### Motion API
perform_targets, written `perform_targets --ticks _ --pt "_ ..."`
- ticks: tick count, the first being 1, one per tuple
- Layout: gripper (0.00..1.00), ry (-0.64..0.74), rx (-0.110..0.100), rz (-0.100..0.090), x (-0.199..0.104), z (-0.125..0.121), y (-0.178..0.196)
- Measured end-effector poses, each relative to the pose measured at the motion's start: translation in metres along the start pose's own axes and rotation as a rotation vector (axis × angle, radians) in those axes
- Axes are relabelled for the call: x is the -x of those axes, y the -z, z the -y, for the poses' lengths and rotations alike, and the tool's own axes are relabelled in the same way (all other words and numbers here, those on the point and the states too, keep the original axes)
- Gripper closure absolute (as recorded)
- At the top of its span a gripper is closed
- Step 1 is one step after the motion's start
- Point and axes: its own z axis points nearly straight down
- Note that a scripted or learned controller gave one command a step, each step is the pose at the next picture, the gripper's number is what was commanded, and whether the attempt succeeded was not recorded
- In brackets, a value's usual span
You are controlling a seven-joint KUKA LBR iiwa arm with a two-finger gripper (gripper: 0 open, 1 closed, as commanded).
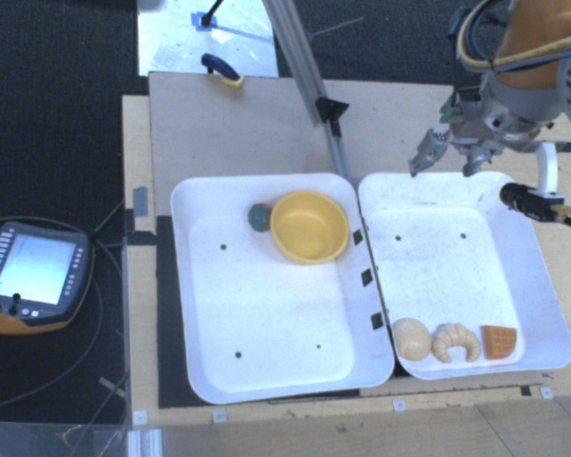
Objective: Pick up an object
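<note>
My gripper (pixel 450 159) hangs above the far edge of the right bin (pixel 457 255), its two fingers spread open with nothing between them. Along that bin's near edge lie a pale round bun (pixel 411 338), a croissant (pixel 457 342) and an orange-brown wedge (pixel 499 341), all far from the fingers. In the left bin (pixel 266 341) a yellow bowl (pixel 309 226) sits at the far right corner, with a small dark green ball (pixel 258 217) touching its left side.
A slanted metal pole (pixel 300 50) with a black clamp runs down to the gap between the bins. A teach pendant (pixel 33 274) lies left of the bench. A black cable plug (pixel 528 201) juts over the right bin's far right rim.
</note>
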Motion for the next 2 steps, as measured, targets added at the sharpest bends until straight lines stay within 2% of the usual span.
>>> perform_targets --ticks 2 --pt "0.00 -0.001 -0.003 0.000 0.019 0.006 -0.096"
